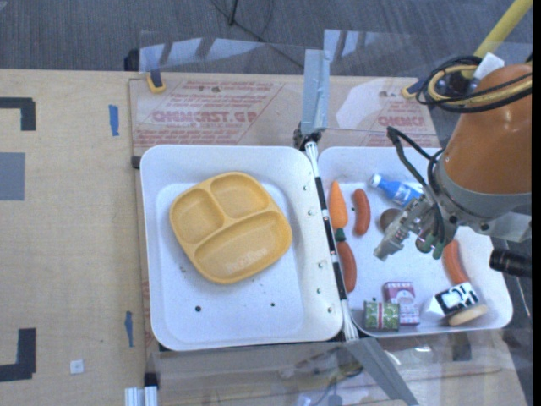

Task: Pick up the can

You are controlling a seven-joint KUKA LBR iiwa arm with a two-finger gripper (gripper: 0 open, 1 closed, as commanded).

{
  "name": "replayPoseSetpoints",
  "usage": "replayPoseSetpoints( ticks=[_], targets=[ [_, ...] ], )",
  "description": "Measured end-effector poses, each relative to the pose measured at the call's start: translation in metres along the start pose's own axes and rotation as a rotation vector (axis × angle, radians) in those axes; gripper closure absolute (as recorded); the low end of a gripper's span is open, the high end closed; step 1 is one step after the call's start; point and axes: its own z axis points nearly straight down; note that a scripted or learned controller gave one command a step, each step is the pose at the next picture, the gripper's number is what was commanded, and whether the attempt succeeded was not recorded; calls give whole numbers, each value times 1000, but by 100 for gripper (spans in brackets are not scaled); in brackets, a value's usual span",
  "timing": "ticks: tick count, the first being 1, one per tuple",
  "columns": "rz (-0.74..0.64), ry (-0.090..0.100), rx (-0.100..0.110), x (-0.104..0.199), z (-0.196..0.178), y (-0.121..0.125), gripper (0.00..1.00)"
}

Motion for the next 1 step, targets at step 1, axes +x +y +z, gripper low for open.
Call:
replayPoseSetpoints(
  ticks=[1],
  targets=[
    [0, 0, 0, 0, 0, 0, 0]
  ],
)
